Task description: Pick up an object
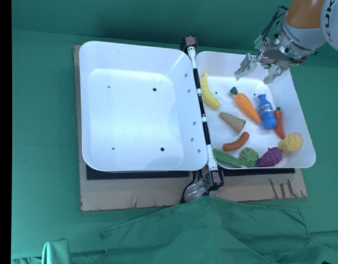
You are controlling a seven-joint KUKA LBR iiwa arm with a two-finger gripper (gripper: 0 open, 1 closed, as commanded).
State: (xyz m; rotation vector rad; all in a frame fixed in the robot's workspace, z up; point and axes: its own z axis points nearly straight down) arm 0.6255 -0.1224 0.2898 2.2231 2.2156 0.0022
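Two shallow white bins sit side by side, and the right-hand bin [301,142] carries the whole toy haul: a yellow plastic banana [210,92] at nine o'clock, a long orange carrot [245,106] with a small blue bottle [265,111] just beside it near the middle, a purple grape bunch [270,157] and yellow corn cob [290,142] down around five. Up at twelve o'clock the grey two-finger gripper [259,70] hangs over the far rim, fingers spread wide with nothing between them.
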